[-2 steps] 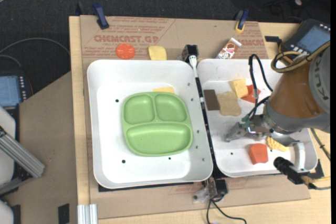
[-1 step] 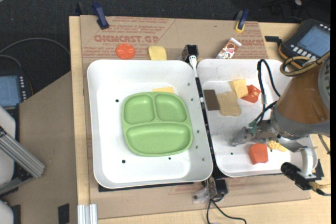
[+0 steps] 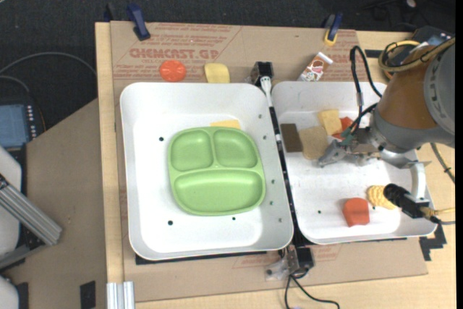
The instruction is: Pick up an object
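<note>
I'm watching my gripper [image 3: 331, 153] hang low in the right bin [image 3: 325, 217], its fingers spread a little with nothing between them. Just beyond the tips lies a tan block [image 3: 312, 142], a dark brown block [image 3: 291, 137] past that. Behind the fingers sits a yellow block [image 3: 330, 121]. Well toward me, near the rim, rests an orange-red cube [image 3: 356, 212]. The green divided plate [image 3: 215, 171] fills the left bin [image 3: 145, 155].

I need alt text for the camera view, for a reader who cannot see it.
A grey robot arm reaches from the right, its pincer low in the right white bin beside a tan block, with a red block nearer the front. The left white bin holds a green divided plate.
</note>
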### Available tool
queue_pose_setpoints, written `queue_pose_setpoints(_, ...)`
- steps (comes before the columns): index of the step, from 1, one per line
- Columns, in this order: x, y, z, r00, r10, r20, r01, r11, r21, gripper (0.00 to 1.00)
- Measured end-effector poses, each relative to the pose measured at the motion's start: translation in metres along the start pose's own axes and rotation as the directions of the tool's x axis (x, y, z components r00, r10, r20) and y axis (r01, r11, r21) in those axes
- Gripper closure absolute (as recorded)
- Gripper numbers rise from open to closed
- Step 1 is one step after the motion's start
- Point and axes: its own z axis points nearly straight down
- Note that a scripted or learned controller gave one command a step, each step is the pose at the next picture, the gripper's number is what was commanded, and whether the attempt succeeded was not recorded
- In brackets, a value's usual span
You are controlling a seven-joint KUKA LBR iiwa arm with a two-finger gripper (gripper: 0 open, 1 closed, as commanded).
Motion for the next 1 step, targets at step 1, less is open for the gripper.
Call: queue_pose_setpoints(1, -0.0674, 0.0493, 0.0002, 1.0, 0.004, 0.0, -0.004, 1.0, 0.002, 0.0)
